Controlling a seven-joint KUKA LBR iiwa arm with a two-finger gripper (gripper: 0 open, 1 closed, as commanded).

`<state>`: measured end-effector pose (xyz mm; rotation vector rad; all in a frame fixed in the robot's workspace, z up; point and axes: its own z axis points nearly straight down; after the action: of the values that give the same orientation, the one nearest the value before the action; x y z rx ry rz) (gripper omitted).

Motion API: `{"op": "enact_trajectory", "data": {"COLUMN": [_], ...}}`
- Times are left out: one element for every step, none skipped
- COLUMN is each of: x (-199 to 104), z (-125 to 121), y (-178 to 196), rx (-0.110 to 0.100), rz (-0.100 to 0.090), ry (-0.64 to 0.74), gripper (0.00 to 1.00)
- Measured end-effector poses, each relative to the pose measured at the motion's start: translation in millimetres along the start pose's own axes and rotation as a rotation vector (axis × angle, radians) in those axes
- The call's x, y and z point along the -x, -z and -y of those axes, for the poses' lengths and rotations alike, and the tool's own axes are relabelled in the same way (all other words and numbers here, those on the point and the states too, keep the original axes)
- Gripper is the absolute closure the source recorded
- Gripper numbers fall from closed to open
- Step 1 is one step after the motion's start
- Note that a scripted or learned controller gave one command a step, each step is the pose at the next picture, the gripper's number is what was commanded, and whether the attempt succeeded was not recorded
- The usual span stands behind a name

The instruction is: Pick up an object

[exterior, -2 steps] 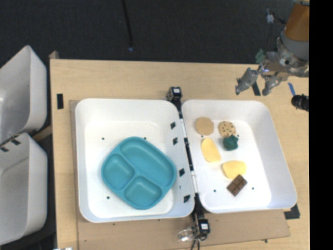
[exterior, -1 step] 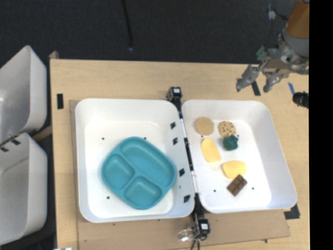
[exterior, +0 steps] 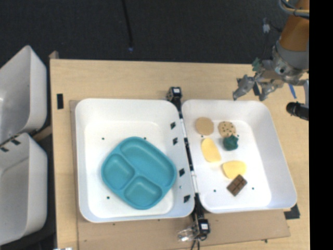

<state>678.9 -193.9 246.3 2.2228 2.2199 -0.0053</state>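
Fingers of the gripper hang spread and bare over the bench's far right corner. Cookie lies near the right bin's far edge, untouched.

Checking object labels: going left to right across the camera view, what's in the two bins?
Blue tray → tan disc → yellow oval → cookie. The remaining pieces overlap in left-right position, so I've left them out.

Six small pieces in the right bin, tan disc and speckled cookie near its far edge, teal lump beside, two yellow pieces mid-bin, brown chocolate block toward its near edge.
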Motion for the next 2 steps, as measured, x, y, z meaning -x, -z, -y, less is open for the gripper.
{"op": "enact_trajectory", "data": {"x": [11, 17], "z": [-3, -1], "y": [-50, -92], "rx": [0.001, 0.000], "rz": [0.000, 0.000], "ry": [-0.001, -0.003], "gripper": [0.00, 0.00]}}
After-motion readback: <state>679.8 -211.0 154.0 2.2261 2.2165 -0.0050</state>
